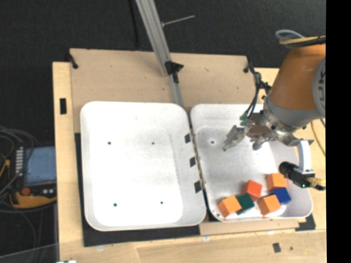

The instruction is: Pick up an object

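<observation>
Nearest the lens: the orange wrist band [296,86] of the arm, large and cut off at the frame edge. Below it the gripper [244,137] hangs over the right bin [219,116], fingers spread apart, nothing between them.

Blocks lie toward the bin's near corner, well apart from the gripper: orange-red block [253,188], orange block [230,205], green block [245,202], second orange block [269,204], blue block [282,195], another orange block [276,181] behind it.

Step, as judged: approach, no grasp yet. Next move calls for travel to the cluster, then descent on one outlying block.

Hard to read: fingertip height above the floor; blocks crowd together, edges merge. Left bin [137,163] beyond.
</observation>
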